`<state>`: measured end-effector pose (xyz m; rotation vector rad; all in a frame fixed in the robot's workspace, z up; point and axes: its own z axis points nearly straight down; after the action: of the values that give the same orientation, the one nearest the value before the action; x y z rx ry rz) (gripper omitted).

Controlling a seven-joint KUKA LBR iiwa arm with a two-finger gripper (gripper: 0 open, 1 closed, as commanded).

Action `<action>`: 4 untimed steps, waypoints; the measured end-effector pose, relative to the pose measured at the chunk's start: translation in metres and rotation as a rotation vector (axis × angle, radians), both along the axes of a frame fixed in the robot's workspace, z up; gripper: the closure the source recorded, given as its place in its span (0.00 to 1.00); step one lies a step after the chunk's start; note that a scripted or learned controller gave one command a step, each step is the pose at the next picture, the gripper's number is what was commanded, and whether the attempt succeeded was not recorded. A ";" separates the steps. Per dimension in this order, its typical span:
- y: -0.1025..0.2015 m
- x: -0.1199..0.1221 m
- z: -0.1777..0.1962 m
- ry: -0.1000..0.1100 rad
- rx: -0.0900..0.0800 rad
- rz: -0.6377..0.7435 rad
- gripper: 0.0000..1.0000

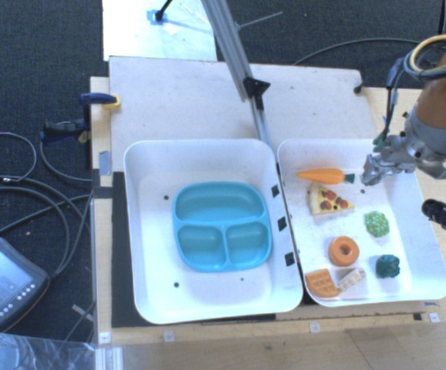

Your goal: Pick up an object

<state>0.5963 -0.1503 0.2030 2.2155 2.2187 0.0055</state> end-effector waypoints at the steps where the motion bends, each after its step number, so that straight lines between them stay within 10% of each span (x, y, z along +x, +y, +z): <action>1: 0.000 0.002 0.055 -0.002 0.000 0.006 1.00; 4: 0.169 0.004 0.063 0.004 0.004 0.010 1.00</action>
<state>0.6003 0.0189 0.2657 2.2084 2.2342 0.0054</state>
